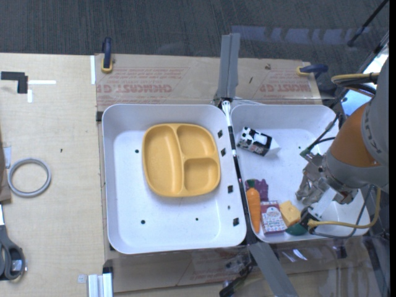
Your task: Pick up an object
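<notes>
Scissors (11, 262) lie at the near left edge of the desk (55, 228), with a grey tape ring (28, 177) just beyond them. Moving right, the left bin (117, 221) holds a yellow divided plate (181, 159), lying flat near its middle. The right bin (281, 119) carries a black-and-white toy (255, 142) towards its far left, and along its near edge a cluster: an orange carrot (253, 205), a purple piece (262, 188) touching it, a small red-and-white packet (272, 218) and a yellow block (289, 213) just beside the packet.

Assessment: the yellow block is the likeliest target, being nearest the claw. It appears light, stiff and small; it should be taken across its two flat sides. Neighbours crowd it closely, so a slip or a nudge of the packet is a risk.

The arm reaches in from the right, its orange band (352, 138) above the wrist, which tilts down and leftwards. The claw (310, 190) hangs low over the right bin, near the block's right side. Whether its fingers are wide or narrow cannot be told; nothing is seen held
</notes>
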Controlling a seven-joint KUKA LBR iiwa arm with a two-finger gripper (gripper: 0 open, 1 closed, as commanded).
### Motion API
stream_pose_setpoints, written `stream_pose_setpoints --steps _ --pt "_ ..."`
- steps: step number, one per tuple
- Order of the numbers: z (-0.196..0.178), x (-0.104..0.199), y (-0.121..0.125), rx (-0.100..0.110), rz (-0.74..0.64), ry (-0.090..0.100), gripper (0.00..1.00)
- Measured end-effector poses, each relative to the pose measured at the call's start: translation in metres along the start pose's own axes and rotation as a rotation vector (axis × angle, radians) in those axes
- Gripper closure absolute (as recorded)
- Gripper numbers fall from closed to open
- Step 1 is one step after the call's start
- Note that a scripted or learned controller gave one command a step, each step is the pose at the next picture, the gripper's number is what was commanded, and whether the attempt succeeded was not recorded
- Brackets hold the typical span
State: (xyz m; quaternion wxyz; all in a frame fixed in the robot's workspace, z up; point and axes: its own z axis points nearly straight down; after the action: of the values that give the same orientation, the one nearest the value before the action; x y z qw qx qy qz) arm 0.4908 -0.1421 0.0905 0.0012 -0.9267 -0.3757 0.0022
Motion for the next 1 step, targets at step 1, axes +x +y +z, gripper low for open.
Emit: stream_pose_setpoints --steps 1 --pt "-0.1173 -0.0133 0.0082 -0.003 -0.291 0.0 0.0"
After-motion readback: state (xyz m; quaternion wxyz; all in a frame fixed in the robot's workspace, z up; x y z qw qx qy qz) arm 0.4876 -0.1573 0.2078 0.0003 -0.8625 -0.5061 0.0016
